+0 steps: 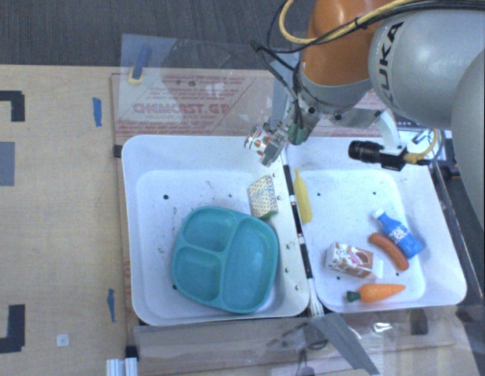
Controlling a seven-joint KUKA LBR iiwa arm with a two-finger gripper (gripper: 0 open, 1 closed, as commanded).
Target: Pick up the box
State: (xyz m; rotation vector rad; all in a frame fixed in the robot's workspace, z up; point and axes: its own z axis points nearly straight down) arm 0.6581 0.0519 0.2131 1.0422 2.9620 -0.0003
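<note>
We saw the gripper (267,146) poised over the far edge of the left bin (140,210), close to the ridge where the two bins meet. A small white and orange item (258,140) sat right at its tip, but we could not tell how wide the tool stood or whether it truly had hold of that item.

The box (351,259), white and brown like a small carton, lay in the right bin (438,210), towards its near edge and roughly midway across. Just beside it, nearer the front rim, lay a carrot (377,292). A sausage (389,251) lay close on the box's right, touching a blue bottle (399,233) that rested at a slant. A yellow corn cob (302,197) lay along the right bin's left wall.

In the left bin a teal divided plate (225,259) filled the near half, and a small patterned yellow packet (263,197) rested at the plate's far right corner. The box lay well apart from the gripper.
</note>
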